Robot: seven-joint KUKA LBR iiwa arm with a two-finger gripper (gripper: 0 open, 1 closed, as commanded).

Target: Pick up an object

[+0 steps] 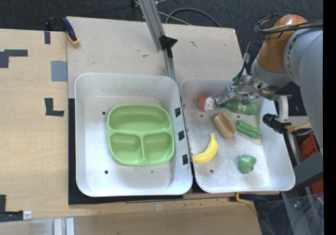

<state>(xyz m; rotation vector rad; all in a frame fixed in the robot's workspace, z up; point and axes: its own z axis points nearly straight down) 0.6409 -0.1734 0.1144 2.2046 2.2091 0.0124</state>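
The right bin holds several toy foods. A red and white piece lies near its upper left. A brown bun is just below it, and a yellow banana lies lower left. A green bottle-like piece and a green pickle lie to the right, with a green pepper lower down. My gripper hangs low over the bin's upper part, between the red and white piece and the green bottle-like piece, partly covering the latter. I see nothing lifted.
The left bin holds a green divided tray. A metal pole slants down to the gap between the bins. The grey arm with its orange band reaches in over the right bin's upper right corner.
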